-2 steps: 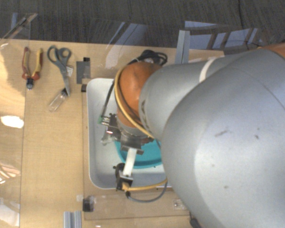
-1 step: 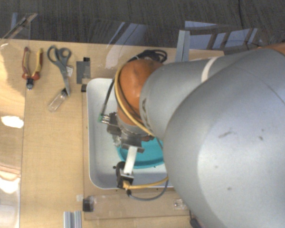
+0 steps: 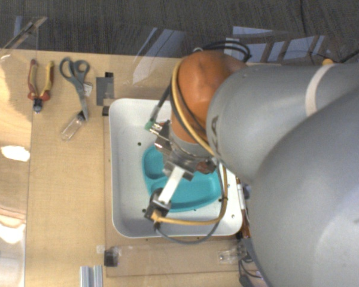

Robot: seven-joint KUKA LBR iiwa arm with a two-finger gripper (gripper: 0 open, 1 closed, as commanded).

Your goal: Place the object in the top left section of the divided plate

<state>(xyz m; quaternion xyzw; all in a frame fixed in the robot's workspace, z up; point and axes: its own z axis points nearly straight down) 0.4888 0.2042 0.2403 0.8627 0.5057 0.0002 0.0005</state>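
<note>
A teal divided plate (image 3: 198,190) lies in the left white bin (image 3: 124,166). My gripper (image 3: 177,159) hangs low over the plate's middle, under the orange band of the wrist. The wrist and the large grey arm cover most of the plate, so only its left edge and lower right part can be seen. Its dividers and whatever lies under the gripper are hidden.
On the bench left of the bin lie red-handled pliers (image 3: 38,84), grey scissors (image 3: 78,82), a clear tube (image 3: 72,126) and a small black bracket (image 3: 105,89). A small black block (image 3: 111,256) sits below the bin. The arm blocks the whole right side.
</note>
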